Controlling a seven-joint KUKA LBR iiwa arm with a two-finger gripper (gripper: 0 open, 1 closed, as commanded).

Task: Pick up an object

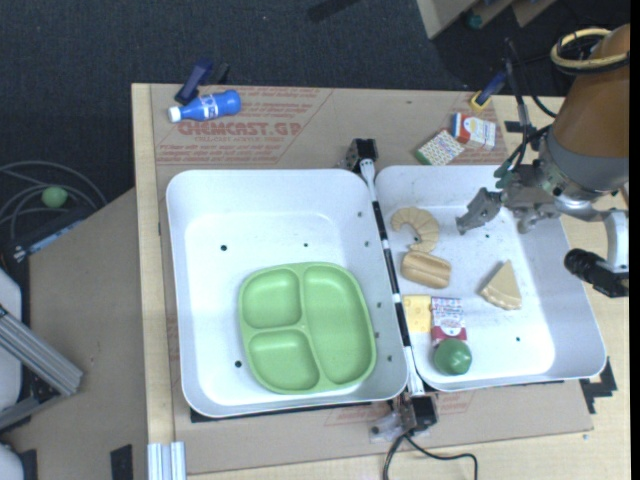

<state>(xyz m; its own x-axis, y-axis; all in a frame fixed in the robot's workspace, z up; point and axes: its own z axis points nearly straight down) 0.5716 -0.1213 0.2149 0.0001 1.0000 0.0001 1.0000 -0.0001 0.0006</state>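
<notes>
On the tabletop, far left: a blue-and-white bottle (205, 105) is seen lying on the cardboard, outside both bins.
Left bin (200, 218): a green divided plate (303, 325) is carried, sitting toward the near side.
Right bin (560, 343): a croissant (416, 224), a bread piece (426, 267), a yellow-and-red packet (437, 315), a green ball (452, 357) and a cheese wedge (502, 287) are laid out, all resting on the floor of the bin.
Gripper (500, 211): it is held over the far part of the right bin, just right of the croissant; the fingers are seen spread apart, with nothing between them.
Progress: nothing is judged lifted yet; descent, closing and lifting are all left.
</notes>
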